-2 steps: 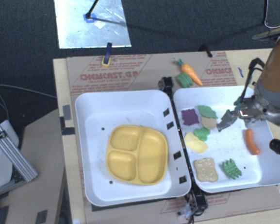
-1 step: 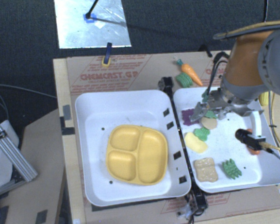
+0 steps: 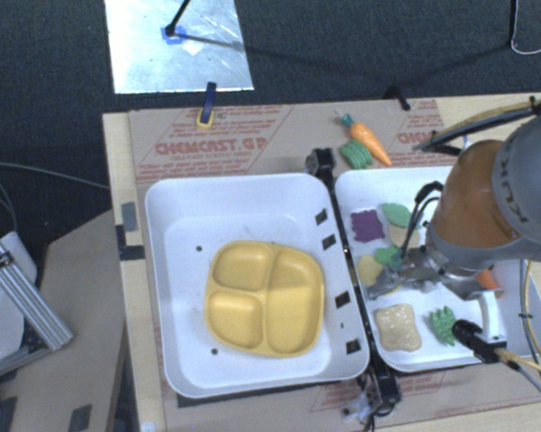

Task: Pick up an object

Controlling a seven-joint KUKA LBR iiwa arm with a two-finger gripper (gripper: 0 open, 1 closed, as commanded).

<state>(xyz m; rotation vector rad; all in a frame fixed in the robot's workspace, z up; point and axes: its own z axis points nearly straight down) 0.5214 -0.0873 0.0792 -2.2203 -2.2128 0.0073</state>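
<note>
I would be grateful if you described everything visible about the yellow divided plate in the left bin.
The yellow plate is a rounded-square tray that looks like matte plastic, moulded into three compartments: a wide one along its upper left, a smaller one at lower left, and a long one down its right side, split by raised ridges. It lies flat, right side up and turned slightly askew, near the middle of the left bin, resting on the bin's floor. Nothing lies in its compartments, and it sits apart from the bin walls.
</note>
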